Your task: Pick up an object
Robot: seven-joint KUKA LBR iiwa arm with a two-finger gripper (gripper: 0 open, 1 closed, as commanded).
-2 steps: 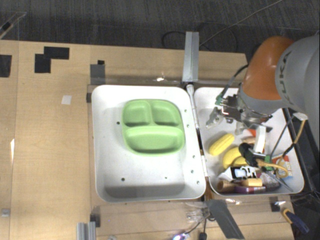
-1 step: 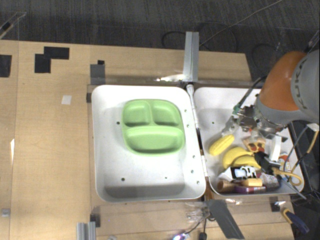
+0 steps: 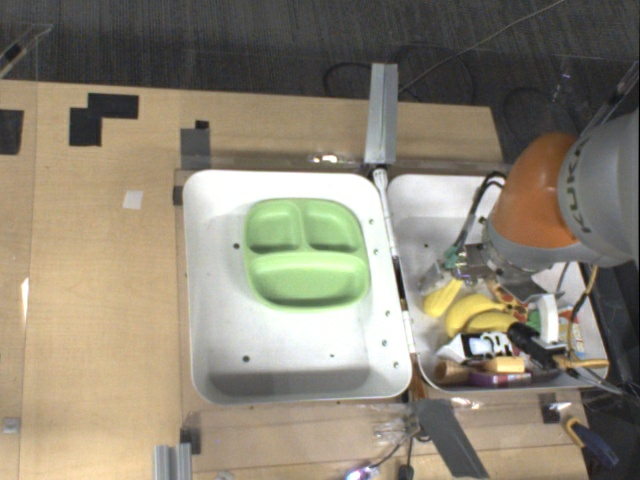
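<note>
Nothing is yet seen lifted: the tool (image 3: 478, 268), its grip state not discernible, is lowered over the curved yellow plastic bananas (image 3: 466, 308)

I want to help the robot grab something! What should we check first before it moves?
1. Things to grab in right bin: ok, bananas lie there.
2. Arm over that bin: ok.
3. Gripper near bananas: ok, just above them.
4. Fingers open: cannot tell.
5. Bananas free of clutter: not ok, other items crowd against them.
6. Left bin: ok, holds green tray.
</note>
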